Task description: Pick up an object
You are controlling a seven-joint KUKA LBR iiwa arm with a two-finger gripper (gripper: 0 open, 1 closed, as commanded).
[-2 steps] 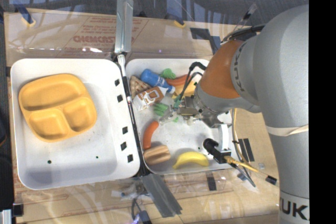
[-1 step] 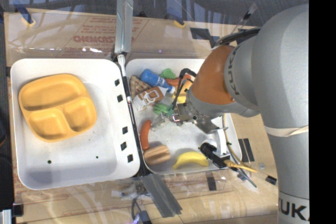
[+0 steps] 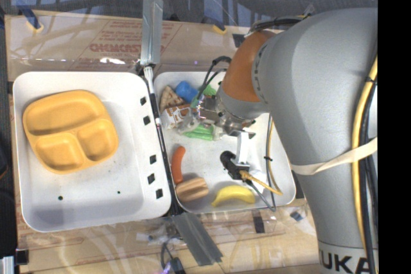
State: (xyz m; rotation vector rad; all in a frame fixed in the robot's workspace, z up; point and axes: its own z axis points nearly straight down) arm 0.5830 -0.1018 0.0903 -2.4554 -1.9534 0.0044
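Gripper (image 3: pixel 204 113) low in right bin (image 3: pixel 282 192) over green piece (image 3: pixel 199 133) among blue block (image 3: pixel 186 90), hot dog (image 3: pixel 178 163) and banana (image 3: pixel 232 196), jaws' state impossible to tell; green piece likely light, stiff, slick plastic, best pinched across its narrow middle.

The grey arm (image 3: pixel 334 138) bears the white letters "UKA" at its lower end, the word's start cut off by the casing's edge; the cardboard sheet (image 3: pixel 96 42) behind the bins carries red print. That print is too faint to read with certainty.
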